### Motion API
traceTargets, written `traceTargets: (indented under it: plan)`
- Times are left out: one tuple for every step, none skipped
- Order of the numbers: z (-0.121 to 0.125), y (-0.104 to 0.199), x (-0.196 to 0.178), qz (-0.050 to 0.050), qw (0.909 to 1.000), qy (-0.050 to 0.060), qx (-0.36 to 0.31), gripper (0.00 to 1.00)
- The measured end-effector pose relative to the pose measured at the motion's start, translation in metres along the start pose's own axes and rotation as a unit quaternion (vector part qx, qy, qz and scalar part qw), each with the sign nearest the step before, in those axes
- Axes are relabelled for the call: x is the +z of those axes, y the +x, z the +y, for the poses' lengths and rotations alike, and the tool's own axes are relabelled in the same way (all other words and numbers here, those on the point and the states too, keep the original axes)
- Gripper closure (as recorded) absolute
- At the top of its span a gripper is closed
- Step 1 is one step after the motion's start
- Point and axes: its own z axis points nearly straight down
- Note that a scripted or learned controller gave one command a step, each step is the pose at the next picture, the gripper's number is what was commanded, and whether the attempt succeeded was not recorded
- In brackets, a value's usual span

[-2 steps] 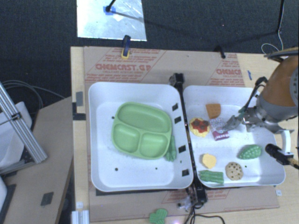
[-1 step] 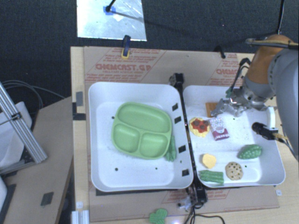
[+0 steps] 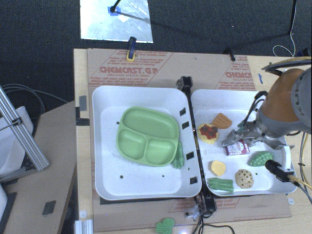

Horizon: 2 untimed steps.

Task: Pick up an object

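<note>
1. The pink packet (image 3: 237,148) lies flat on the floor of the right bin (image 3: 234,97), near its middle. It looks the likeliest target, since the gripper (image 3: 233,139) is low right at its upper left corner.
2. Whether the fingers are open, closed or pinching anything cannot be told; grey metal and the arm's bulk blur that spot.
3. Progress, as a judgement: the approach looks made, but nothing is visibly lifted, so the grasp and the raise are both left.
4. Close neighbours: a red-and-yellow toy (image 3: 208,132) to the left, an orange piece (image 3: 222,121) above it, a green toy (image 3: 261,158) just beside the packet on the right, and a yellow piece (image 3: 218,168), a cookie (image 3: 243,178) and a green bean (image 3: 221,184) nearer the front wall.
5. Room: the clearest way out is straight up. The centre wall stands well apart on the left.
6. The left bin (image 3: 141,94) bears a green tray (image 3: 147,136).
</note>
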Motion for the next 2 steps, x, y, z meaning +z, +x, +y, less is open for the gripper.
traceTargets:
  plan:
    - [0.03, 0.039, -0.02, -0.002, 1.0, -0.005, -0.004, 0.0]
    - [-0.018, 0.024, -0.008, -0.006, 0.9998, -0.018, -0.003, 0.0]
